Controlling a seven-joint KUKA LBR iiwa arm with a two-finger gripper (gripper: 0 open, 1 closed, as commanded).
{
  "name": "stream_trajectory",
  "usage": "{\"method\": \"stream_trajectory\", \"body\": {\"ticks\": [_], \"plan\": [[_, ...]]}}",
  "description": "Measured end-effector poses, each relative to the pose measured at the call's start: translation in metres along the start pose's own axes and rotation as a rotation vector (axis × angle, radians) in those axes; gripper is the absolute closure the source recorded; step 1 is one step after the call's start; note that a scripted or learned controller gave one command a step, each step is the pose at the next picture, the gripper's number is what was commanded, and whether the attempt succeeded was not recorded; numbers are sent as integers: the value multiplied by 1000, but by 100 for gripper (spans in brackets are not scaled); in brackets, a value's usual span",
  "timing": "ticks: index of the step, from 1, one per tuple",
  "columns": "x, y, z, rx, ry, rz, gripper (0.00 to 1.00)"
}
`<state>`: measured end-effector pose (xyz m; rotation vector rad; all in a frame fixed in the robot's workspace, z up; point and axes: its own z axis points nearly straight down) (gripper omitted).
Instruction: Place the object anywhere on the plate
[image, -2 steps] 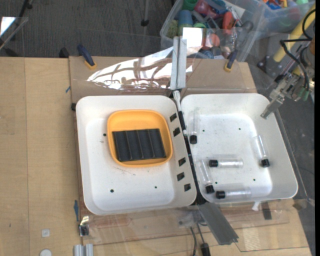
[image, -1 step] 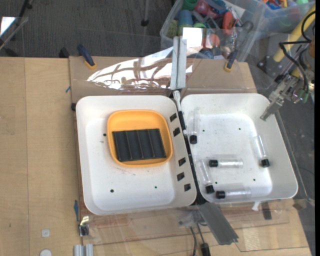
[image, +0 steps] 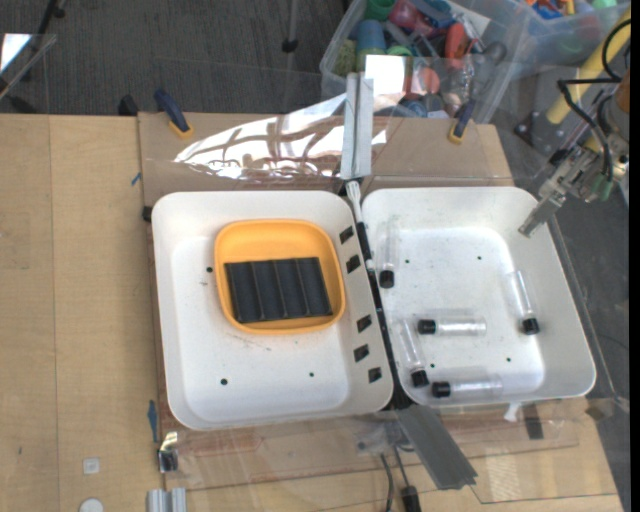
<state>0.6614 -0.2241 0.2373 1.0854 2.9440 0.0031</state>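
Pincer (image: 532, 226) hovers over right bin's (image: 560, 300) far rim; grip state unreadable. Black object (image: 277, 289) lies on orange plate (image: 278, 240), left bin (image: 190, 330). You judge placement finished; next, retreat clear.

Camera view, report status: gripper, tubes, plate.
Gripper at right bin's far right rim, holding nothing. Clear tubes lying in right bin. Orange plate in left bin, black ridged block on it.

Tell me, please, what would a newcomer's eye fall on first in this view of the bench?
The orange plate in the left bin stands out first, with a ridged black block lying on it. Next come the clear tubes with black caps scattered in the right bin.
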Motion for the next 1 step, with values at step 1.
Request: {"method": "stream_trajectory", "body": {"ticks": [1], "plan": [[0, 2, -3, 2, -1, -60, 0]]}}
